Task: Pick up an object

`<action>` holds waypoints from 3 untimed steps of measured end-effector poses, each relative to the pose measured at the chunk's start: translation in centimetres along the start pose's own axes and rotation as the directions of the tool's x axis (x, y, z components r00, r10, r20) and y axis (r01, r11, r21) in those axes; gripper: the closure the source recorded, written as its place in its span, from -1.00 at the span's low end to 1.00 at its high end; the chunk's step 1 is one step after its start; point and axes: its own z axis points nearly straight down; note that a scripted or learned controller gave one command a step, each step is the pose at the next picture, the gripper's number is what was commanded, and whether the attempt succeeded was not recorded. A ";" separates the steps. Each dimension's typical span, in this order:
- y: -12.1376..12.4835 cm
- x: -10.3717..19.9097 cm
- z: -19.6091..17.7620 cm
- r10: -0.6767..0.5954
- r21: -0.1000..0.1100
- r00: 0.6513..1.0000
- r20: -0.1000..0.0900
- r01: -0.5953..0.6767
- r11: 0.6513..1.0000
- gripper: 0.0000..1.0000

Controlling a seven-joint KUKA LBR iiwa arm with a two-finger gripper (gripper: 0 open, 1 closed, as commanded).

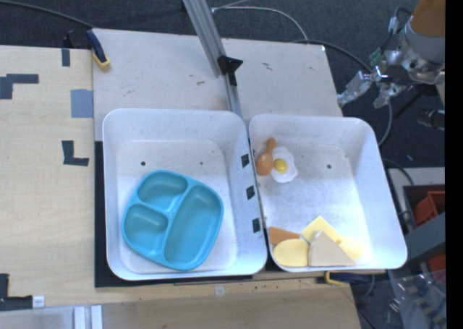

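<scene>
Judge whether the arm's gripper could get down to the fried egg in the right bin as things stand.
Probably yes. The fried egg lies uncovered in the right bin, with only a small orange piece touching its left side. The gripper hangs outside the bin's upper right corner, nothing between them.

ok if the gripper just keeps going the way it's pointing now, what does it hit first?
The gripper sits beyond the right bin's far right corner, pointing toward the image's lower left. Straight on, it would probably meet that bin's far rim or the white floor just inside; the fried egg lies further along. Height is unclear.
</scene>
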 end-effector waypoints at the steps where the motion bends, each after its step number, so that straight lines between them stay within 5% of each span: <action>1: -1.0 0.0 2.4 0.000 0.000 1.000 0.000 0.000 1.000 -1.00; 2: 1.0 0.1 13.2 -0.001 0.003 1.000 -0.001 0.001 1.000 -1.00; 3: -4.1 0.0 18.0 0.001 0.003 1.000 -0.001 -0.001 1.000 -1.00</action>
